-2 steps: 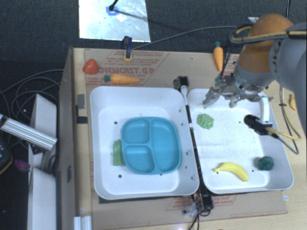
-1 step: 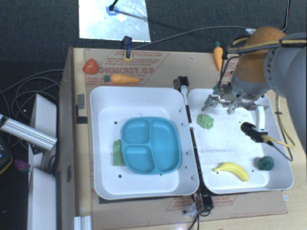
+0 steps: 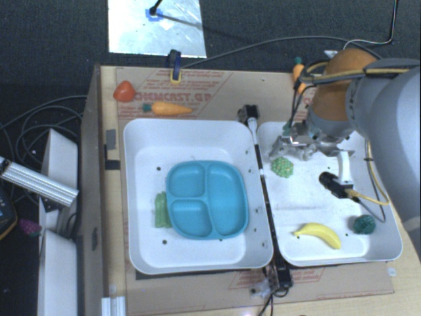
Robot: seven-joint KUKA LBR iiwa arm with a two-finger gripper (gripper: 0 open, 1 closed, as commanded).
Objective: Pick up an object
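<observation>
My gripper (image 3: 290, 151) hangs over the back left part of the right bin (image 3: 388, 245), open, with nothing between its fingers. A small green bumpy object (image 3: 283, 168) lies on the bin floor just in front of the fingertips, close to them but apart. A yellow banana (image 3: 318, 234) lies near the bin's front wall. A dark teal round object (image 3: 364, 224) sits at the front right.
The left bin (image 3: 141, 143) holds a blue divided plate (image 3: 207, 198) with a green piece (image 3: 161, 210) at its left edge. A carrot (image 3: 168, 108) and a red-orange object (image 3: 123, 91) lie on the cardboard behind the bins. The divider between the bins runs close to my gripper's left.
</observation>
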